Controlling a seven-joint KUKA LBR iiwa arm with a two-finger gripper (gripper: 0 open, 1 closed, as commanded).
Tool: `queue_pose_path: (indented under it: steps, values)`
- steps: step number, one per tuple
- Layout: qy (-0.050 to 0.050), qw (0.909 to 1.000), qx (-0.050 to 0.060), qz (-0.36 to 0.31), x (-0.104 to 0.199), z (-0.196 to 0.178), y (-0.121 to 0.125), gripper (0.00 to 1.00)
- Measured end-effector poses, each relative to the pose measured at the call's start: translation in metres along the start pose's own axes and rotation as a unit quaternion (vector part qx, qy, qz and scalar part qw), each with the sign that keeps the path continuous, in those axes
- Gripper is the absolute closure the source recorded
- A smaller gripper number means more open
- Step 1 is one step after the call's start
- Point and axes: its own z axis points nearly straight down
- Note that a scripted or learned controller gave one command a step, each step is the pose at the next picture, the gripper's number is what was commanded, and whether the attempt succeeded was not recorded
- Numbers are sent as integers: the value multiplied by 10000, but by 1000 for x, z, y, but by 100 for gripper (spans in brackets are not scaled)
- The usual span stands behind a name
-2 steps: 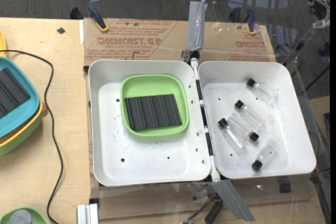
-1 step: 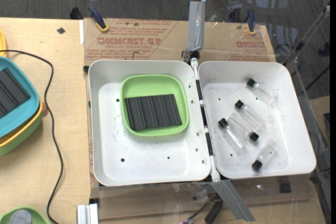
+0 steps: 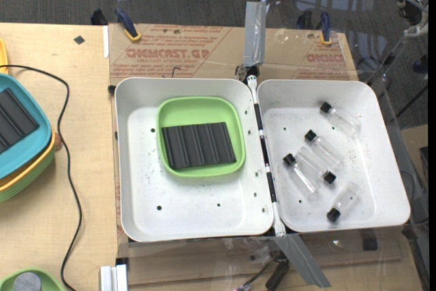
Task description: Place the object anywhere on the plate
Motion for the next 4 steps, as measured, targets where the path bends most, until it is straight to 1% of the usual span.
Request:
queue_pose_path:
  steps: [1, 2, 4]
  values:
    - [10, 10000, -1, -18, -2, -58, -1, 0]
    - [11, 10000, -4, -46, -3, -71, -1, 0]
    - [9, 10000, -5, -21, -1, -71, -1, 0]
